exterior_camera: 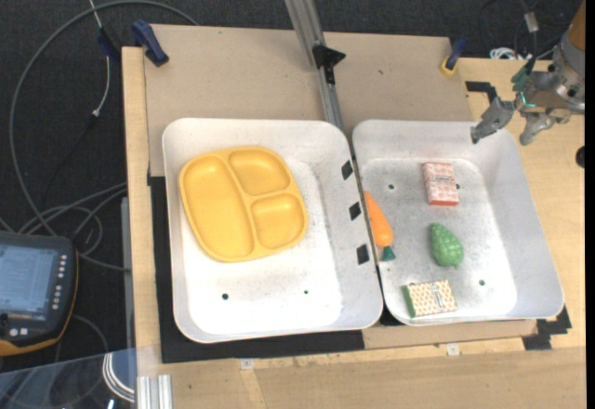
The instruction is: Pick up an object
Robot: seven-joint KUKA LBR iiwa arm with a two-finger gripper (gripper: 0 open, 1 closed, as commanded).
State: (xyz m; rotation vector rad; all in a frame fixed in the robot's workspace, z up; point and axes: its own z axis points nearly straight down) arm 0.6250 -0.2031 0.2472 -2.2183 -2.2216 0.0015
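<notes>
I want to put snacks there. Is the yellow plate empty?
Empty. The yellow plate in the left bin shows three bare yellow sections with nothing in them.

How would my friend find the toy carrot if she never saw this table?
Find the right-hand white bin. Along its left wall lies the carrot, long and orange with a green tip. Its neighbours, two boxes and a green lump, sit farther right.

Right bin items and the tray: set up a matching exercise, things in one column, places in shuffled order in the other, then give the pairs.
Things:
1. yellow tray
2. carrot
3. pink box
4. patterned packet

Places:
A. right bin, far side
B. left bin
C. right bin, near edge
D. right bin, against its left wall

Pairs: 1-B, 2-D, 3-A, 4-C
</notes>
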